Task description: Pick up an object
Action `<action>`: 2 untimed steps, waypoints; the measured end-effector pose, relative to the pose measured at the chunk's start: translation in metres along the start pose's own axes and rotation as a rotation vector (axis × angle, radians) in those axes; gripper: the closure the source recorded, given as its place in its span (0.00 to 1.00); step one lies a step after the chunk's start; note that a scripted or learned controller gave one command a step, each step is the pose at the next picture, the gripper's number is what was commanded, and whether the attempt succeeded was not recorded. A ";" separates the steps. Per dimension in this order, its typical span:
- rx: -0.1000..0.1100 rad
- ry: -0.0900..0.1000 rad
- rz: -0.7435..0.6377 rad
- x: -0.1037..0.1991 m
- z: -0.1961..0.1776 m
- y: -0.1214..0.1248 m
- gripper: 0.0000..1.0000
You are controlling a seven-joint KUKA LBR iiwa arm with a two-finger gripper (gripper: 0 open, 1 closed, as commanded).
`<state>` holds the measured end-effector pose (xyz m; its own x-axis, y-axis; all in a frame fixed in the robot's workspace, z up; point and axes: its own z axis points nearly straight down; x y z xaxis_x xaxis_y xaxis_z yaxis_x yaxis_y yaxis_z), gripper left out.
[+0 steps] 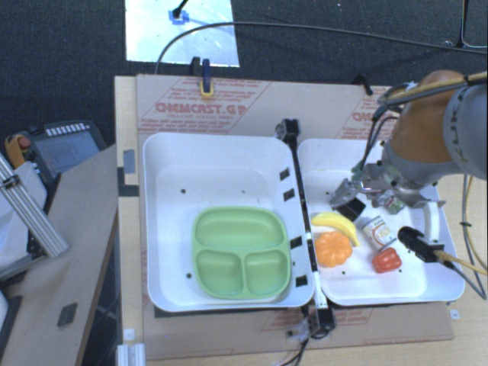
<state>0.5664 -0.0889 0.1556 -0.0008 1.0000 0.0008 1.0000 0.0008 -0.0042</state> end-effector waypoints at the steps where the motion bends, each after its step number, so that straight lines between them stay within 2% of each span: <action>1: -0.017 -0.002 0.001 0.003 0.042 0.003 0.00; 2: -0.010 -0.001 0.001 0.003 0.037 0.001 1.00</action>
<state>0.5677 -0.0854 0.1191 0.0001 1.0000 -0.0001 1.0000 -0.0001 0.0062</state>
